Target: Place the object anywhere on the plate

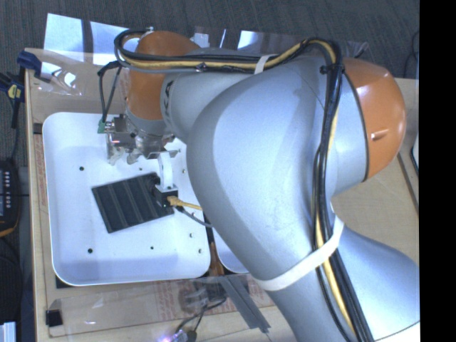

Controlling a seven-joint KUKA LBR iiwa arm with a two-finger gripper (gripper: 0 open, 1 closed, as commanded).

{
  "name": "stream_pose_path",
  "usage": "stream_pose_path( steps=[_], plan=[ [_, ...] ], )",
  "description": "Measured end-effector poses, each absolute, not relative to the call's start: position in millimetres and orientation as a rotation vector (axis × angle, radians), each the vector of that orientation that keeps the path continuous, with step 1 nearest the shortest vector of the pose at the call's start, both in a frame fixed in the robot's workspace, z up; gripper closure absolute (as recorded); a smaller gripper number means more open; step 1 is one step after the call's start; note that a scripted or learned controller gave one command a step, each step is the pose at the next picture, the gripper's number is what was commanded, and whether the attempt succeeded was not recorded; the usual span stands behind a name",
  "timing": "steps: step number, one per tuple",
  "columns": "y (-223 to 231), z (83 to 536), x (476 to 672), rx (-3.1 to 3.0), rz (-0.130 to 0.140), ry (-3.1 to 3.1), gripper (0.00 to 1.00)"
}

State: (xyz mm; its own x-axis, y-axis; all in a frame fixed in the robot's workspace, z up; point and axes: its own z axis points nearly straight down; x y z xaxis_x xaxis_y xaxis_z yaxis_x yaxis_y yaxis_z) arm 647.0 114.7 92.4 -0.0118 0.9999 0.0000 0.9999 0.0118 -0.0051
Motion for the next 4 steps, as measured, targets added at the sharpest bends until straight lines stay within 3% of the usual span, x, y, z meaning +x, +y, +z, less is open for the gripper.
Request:
stream_pose_path(
  steps=[1,2,3,4],
  plan=[
    [90.9,209.2,602.3,-2.041,0.003,-2.386,1.00],
    [130.1,150.9,519.7,-2.319,0.009,-2.114,1.00],
    [133.0,97.9,572.1,-2.642,-0.006,-1.695,1.00],
    [157.1,97.7,587.6,-2.909,-0.005,-1.192,1.00]
  ],
)
